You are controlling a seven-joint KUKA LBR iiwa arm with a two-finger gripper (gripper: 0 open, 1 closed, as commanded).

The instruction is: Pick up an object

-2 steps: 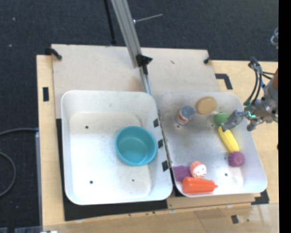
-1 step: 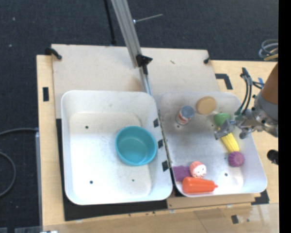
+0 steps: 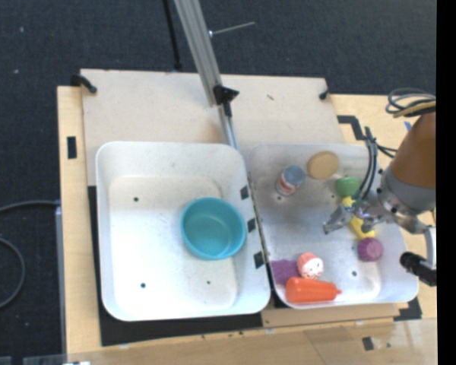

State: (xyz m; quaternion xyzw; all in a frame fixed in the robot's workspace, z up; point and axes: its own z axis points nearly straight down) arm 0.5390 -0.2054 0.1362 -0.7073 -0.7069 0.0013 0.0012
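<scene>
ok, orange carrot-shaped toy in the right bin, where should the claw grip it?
Across the mid-body of the orange carrot-shaped toy, from above. It lies flat and long along the right white bin's near wall; that wall blocks side approaches.

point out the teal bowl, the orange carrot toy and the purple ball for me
teal bowl [image 3: 213,228]: camera view, on the inside bottom of the bowl.
orange carrot toy [image 3: 311,289]: camera view, on the middle of its orange body.
purple ball [image 3: 370,249]: camera view, on the centre of the ball.

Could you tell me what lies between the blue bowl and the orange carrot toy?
In the camera view, between the blue bowl and the orange carrot toy stand the two bins' adjoining walls and a purple object.
</scene>
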